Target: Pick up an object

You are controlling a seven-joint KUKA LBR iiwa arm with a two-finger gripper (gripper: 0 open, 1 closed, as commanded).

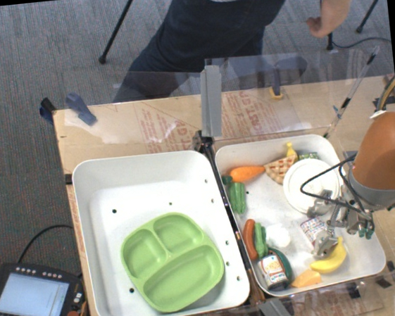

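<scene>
Grey carpet point(23, 60) surrounds the table point(130, 129), with a tablet point(33, 300) lying on it off the table's left edge.

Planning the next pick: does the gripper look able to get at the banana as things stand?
Probably yes: the gripper hangs just above the banana in the right bin, and the banana's top looks uncovered.

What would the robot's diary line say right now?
phase: reaching | gripper: low in right bin, above banana | holding: nothing seen | green tray: left bin
</scene>
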